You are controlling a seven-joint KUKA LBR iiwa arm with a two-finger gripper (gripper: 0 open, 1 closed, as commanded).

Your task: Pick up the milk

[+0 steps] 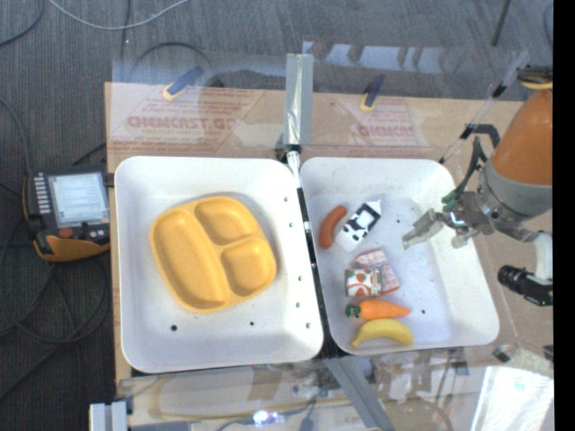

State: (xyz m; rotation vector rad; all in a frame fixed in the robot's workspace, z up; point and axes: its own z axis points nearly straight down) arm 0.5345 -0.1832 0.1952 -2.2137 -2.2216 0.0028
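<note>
The small white milk carton with black cow patches [360, 224] lies tilted on the floor of the right white bin [467, 326], just beside a red-orange sausage [332, 225] on its left. Below it sit a red-and-white patterned carton [371, 275], an orange carrot [381, 310] and a yellow banana [382, 334]. The grey end effector [440, 225] hangs over the right part of the same bin, apart from the milk, its fingers spread apart with nothing between them. The left white bin [144, 330] holds a yellow three-compartment plastic tray [213, 251].
</note>
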